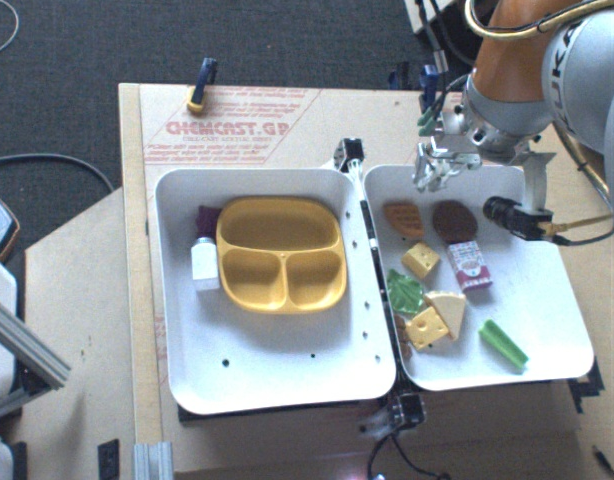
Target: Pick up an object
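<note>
Yellow divided plate (pixel 280 253) sits mid left bin (pixel 177 358), w/ a small white bottle (pixel 205 262) at its left edge. We see the gripper (pixel 434 171) over the right bin's (pixel 557 318) back-left corner; can't tell its jaw state, nothing visibly held. Cheese wedges (pixel 421 260), cookies (pixel 454 220), green pieces (pixel 502 344) lie in the right bin.

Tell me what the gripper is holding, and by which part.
Nothing: the gripper hangs above the right bin's far edge with no object between its fingers.

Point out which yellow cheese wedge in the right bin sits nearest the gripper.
The upper cheese wedge, just below the brown waffle. The other cheese wedge lies farther down the bin from the gripper.
</note>
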Robot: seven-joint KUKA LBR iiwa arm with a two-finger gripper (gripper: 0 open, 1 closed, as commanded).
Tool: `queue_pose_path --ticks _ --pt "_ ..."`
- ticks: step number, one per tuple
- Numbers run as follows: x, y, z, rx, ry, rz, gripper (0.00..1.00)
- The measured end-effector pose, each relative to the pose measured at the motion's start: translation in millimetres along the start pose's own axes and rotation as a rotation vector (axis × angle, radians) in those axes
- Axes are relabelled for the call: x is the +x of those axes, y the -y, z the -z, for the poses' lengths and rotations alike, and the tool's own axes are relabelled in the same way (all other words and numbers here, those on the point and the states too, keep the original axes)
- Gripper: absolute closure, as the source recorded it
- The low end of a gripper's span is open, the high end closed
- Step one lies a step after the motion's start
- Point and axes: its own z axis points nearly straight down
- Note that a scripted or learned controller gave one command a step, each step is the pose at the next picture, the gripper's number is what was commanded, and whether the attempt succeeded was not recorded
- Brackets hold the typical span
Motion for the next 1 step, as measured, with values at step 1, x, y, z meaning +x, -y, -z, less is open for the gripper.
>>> queue_pose_path --ticks 1 --pt "4.7 6.4 -9.8 0.005 -0.001 -0.001 1.00"
